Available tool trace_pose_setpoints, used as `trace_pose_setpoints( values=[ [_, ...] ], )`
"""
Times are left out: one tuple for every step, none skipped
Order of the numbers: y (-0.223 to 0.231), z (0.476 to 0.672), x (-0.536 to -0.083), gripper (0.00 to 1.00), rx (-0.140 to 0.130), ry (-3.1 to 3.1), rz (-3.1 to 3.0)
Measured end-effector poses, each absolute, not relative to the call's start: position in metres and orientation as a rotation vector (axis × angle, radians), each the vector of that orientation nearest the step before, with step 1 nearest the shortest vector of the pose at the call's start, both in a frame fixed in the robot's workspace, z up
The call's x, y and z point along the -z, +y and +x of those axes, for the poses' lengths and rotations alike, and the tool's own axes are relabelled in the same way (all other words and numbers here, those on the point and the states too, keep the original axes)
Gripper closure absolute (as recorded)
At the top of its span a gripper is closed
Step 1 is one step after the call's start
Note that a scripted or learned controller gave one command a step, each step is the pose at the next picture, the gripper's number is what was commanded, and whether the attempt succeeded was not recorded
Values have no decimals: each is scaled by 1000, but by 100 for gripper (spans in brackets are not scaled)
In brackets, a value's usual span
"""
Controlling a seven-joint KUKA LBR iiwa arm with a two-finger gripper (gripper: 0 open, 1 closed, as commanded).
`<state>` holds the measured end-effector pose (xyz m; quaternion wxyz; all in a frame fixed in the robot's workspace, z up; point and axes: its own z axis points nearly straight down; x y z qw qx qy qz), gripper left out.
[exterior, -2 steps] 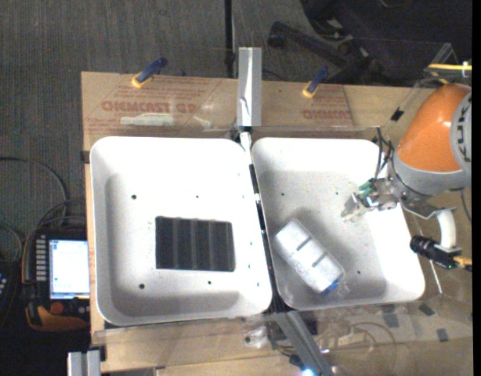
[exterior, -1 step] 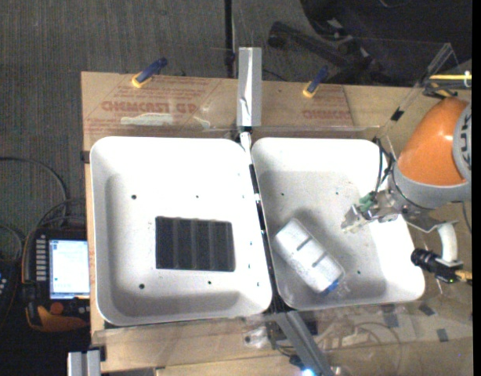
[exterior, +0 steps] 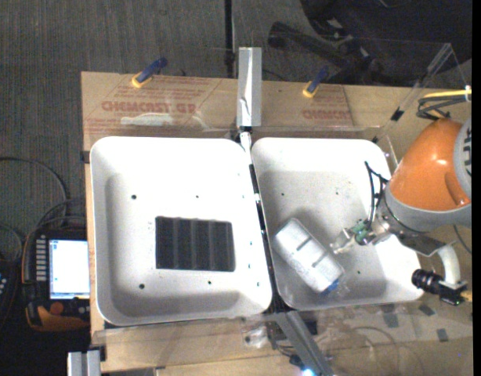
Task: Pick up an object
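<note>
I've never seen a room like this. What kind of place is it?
Probably a robot lab or workshop. A robot arm reaches over two white bins on a bench, cardboard is clamped behind them, and a handheld control screen sits on the floor.

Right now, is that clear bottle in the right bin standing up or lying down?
Lying down: the bottle rests on its side on the right bin floor.

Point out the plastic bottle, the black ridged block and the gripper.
plastic bottle [exterior: 306, 255]: camera view, middle of its body, right bin.
black ridged block [exterior: 194, 244]: camera view, centre of its top, left bin.
gripper [exterior: 340, 244]: camera view, at its tips.
</note>
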<state>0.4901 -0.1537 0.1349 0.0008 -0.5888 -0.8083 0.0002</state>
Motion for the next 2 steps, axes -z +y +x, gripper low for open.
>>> trace_pose_setpoints(
  values=[
    [-144, 527, -93, 0, 12, -2511, -1907],
    [-159, 532, -171, 0, -2, -2369, -2067]
  ],
)
